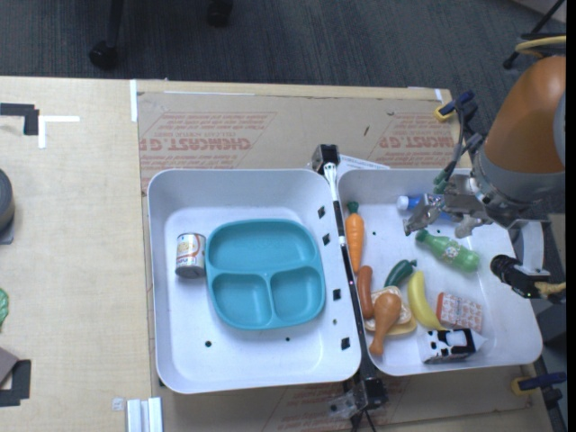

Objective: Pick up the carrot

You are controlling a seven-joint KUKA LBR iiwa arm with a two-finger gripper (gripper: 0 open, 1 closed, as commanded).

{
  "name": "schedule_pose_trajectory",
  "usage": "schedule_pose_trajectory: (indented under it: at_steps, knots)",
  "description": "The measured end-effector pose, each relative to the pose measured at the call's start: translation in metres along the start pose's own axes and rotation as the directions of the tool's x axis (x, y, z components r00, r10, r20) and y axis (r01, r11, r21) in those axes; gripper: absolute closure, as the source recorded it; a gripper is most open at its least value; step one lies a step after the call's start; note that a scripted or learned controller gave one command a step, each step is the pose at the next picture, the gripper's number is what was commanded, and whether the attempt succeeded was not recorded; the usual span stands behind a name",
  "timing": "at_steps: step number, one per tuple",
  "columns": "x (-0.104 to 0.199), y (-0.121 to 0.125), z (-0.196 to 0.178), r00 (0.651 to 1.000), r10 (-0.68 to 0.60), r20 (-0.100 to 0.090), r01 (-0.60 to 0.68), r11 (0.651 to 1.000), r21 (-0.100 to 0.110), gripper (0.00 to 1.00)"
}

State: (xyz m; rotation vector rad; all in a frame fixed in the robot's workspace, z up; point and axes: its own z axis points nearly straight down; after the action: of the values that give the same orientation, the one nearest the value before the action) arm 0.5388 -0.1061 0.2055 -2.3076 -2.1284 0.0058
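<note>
The carrot [355,238] is orange with a green top and lies lengthwise against the left wall of the right bin [382,180], its top pointing to the far side. My gripper [421,216] hangs over the same bin's far right part, about a hand's width to the right of the carrot and apart from it. Nothing shows held in it. The grey arm with its orange band [538,115] comes in from the right. A green bottle [450,251] lies just below the gripper and a small blue object [409,202] lies by its far side.
A sausage [364,292], drumstick [384,314], green pepper [400,273], banana [419,299], red packet [459,311] and black-and-white carton [448,346] crowd the right bin's near half. The left bin [171,331] holds a teal divided plate [266,273] and a small can [190,255].
</note>
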Motion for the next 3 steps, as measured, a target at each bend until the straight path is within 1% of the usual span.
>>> schedule_pose_trajectory:
  at_steps: [1, 2, 3]
  knots:
    - [0.068, -0.002, 0.015, 0.993, 0.121, -0.001, -0.121, 0.993, -0.001, 0.00]
    - [0.045, 0.097, 0.014, 0.996, 0.092, 0.002, -0.092, 0.996, -0.002, 0.00]
    - [0.077, 0.056, 0.014, 0.996, 0.088, 0.001, -0.088, 0.996, 0.001, 0.00]
